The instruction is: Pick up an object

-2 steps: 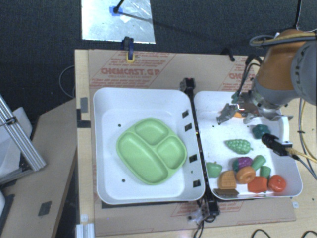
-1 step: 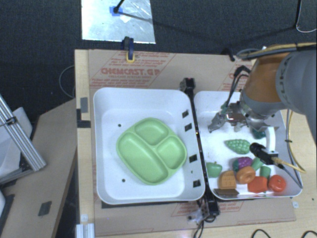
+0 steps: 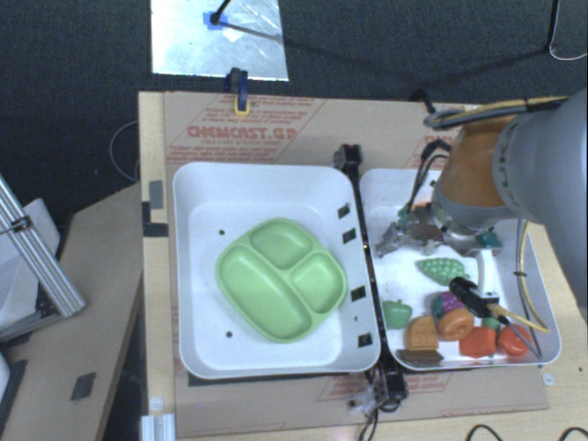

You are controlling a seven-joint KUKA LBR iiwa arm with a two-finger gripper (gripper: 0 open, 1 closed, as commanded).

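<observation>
We see the gripper low in the right bin, upper-left part; can't tell its state. Toy food sits lower right: green grapes, purple piece, orange pieces. Prob. light, stiff plastic, slippery; we'd pinch across narrow sides. Left bin holds a green divided plate.

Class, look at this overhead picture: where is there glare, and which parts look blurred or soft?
Camera view: glare on the foil sheet at the top; the arm looks soft and smeared; the green plate is evenly lit and fairly sharp; the toys' edges run together.
</observation>
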